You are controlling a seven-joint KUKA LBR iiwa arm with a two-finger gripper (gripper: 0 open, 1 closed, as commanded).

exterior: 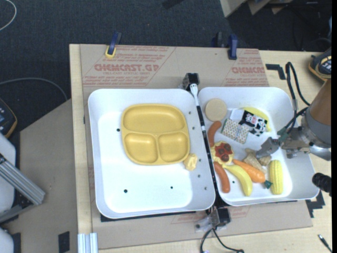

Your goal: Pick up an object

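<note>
I see the arm entering from the right edge, wrist bent low over the right bin. Its gripper points left, just above the corn cob and carrot at lower right; how far it is open I cannot tell. The yellow divided tray sits in the left bin.

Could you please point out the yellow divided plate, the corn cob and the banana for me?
yellow divided plate (154, 119), camera view, its large top compartment.
corn cob (275, 176), camera view, mid-cob.
banana (242, 179), camera view, middle of its curve.
</note>
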